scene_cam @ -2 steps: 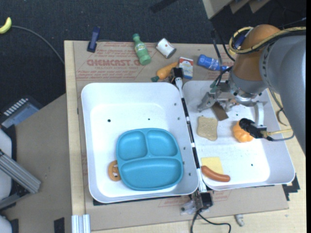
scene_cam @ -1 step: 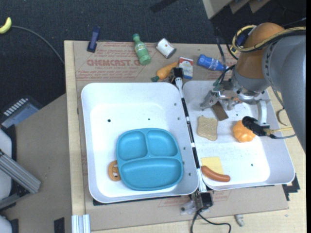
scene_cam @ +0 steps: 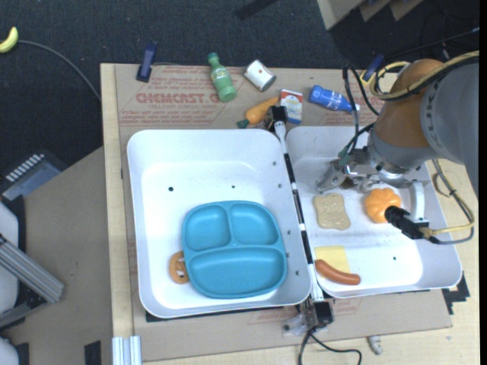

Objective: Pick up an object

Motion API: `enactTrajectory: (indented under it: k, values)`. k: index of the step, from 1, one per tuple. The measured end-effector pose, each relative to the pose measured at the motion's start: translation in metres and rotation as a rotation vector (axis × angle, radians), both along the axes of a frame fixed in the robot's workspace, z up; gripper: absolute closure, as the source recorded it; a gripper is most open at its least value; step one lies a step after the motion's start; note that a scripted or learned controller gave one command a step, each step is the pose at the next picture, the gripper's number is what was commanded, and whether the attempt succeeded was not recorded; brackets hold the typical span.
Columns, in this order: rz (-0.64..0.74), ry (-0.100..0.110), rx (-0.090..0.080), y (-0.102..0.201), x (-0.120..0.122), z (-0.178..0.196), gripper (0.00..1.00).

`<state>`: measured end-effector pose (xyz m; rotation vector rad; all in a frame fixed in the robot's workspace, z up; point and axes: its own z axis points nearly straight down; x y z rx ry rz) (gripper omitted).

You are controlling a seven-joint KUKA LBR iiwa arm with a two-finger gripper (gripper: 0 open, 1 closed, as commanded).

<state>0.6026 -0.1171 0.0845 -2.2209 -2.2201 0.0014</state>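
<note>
We see the tool low in the right bin, can't tell if it's spread or pinching. Just below it lies a cracker-like slice, an orange beside that, a sausage nearer the front. Left bin holds a blue plate.

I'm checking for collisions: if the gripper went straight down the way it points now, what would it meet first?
Probably the bare floor of the right white bin, just above the beige slice of toast. The gripper hangs over that spot, though depth is unclear.
</note>
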Motion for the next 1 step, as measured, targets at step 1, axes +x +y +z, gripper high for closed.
enactTrajectory:
  k: [1]
  values:
    - [-0.001,0.0,0.001,0.0143,-0.045,-0.0003,0.0]
